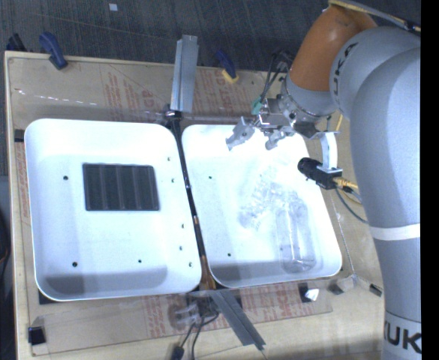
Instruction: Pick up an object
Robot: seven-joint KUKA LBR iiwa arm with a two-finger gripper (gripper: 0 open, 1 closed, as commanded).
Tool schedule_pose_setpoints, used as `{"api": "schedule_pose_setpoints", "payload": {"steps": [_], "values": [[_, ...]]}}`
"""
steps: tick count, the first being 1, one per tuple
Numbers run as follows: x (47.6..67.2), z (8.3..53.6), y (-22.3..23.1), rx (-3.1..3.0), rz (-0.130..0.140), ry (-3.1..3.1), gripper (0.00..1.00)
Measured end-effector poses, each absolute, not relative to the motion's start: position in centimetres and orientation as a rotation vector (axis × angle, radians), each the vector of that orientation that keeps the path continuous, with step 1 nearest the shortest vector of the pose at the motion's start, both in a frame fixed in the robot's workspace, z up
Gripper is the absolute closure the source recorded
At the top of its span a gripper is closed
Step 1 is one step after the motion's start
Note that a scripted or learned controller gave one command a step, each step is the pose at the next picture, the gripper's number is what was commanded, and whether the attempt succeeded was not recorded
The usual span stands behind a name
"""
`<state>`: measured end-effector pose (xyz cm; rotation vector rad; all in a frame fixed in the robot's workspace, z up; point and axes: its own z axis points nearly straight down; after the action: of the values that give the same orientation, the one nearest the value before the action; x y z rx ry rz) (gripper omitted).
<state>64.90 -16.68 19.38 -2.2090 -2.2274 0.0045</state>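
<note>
My gripper [255, 135] hung with fingers apart over the right bin [211, 223]; I judged lowering onto the clear objects [279, 208] best.

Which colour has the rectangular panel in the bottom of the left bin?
Dark grey, with faint vertical stripes; the panel shows in the camera view.

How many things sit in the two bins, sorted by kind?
Dark ridged rectangular block, left bin: 1
Clear see-through items, right bin: too faint to separate; at least 2, one like a bottle
Total: at least 3
</note>
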Motion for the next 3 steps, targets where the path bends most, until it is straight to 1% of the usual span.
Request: {"api": "schedule_pose_setpoints", "payload": {"steps": [1,2,3], "values": [[64.0,24.7,-20.9,-2.433,0.001,-1.987,0.0],[59.4,26.3,-19.4,-2.674,0.005,-1.639,0.0],[52.8,24.2,-19.3,-2.847,0.008,-1.315,0.0]]}}
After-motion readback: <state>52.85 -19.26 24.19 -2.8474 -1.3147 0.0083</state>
